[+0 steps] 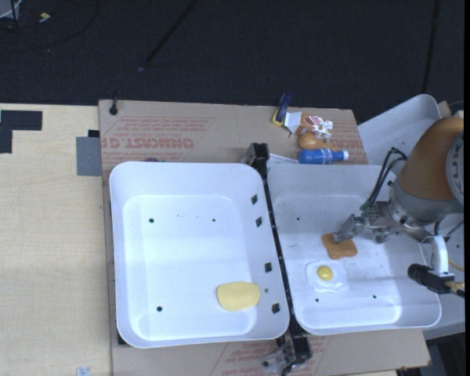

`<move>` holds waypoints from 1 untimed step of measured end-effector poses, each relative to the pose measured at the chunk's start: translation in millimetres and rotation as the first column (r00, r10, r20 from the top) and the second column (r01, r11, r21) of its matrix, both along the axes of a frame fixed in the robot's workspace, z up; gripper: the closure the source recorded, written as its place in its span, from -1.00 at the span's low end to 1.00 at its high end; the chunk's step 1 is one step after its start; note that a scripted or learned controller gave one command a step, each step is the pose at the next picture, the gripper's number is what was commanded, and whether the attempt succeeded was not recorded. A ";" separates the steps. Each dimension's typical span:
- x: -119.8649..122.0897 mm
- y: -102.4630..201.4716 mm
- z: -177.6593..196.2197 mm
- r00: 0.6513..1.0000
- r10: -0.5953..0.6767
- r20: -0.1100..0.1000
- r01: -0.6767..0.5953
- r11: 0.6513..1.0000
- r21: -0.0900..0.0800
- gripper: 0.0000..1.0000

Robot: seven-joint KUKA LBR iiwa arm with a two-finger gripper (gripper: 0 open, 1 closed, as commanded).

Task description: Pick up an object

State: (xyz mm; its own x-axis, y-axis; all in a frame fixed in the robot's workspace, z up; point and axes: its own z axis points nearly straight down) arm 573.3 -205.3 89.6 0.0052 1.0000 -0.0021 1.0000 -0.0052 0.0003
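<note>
White bins on the bench, the arm entering from the right.
The left bin (141, 210) has a yellow piece (237, 295) at its lower right. In the right bin (376, 316) a fried egg (326, 276) lies just below an orange-brown piece (340, 247); the gripper (351, 229) touches that piece, and I cannot tell its state.

A robotics lab test bench is indicated: two shallow white plastic bins (189, 180) are set on a brown printed cardboard sheet (180, 135) over a pale wood tabletop (39, 249); loose cables (8, 6) are seen on dark carpet (219, 37).
</note>
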 end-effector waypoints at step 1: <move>-11.5 25.7 0.0 1.000 0.005 0.003 -0.005 1.000 0.001 -1.00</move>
State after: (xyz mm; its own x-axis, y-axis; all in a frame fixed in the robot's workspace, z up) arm 561.7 -179.6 89.6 0.0006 1.0000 -0.0014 1.0000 -0.0006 0.0033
